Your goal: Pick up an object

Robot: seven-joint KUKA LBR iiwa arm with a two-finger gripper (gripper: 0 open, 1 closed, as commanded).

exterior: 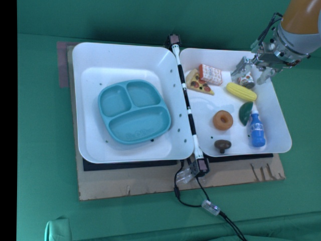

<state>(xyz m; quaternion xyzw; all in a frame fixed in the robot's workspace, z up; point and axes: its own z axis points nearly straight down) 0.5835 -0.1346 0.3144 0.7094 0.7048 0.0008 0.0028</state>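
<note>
Small round toy (246, 79), likely light, rigid and smooth, best gripped across its width, lies in the right bin (281, 134) just above the corn cob (241, 91). Gripper (255, 70) hovers over it, fingers spread, holding nothing. Donut (222, 120) lies below-left of the cob.

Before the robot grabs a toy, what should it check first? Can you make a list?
1. Gripper over the right bin with the toys: ok.
2. Something small sits right under the gripper: ok, but what it is, cannot tell.
3. Toy already held: cannot tell.
4. Yellow corn lies close by and could get bumped: not ok.
5. Donut has free space around it, an easy pick: ok.
6. Blue bottle touches the green toy, tricky to grab alone: not ok.
</note>
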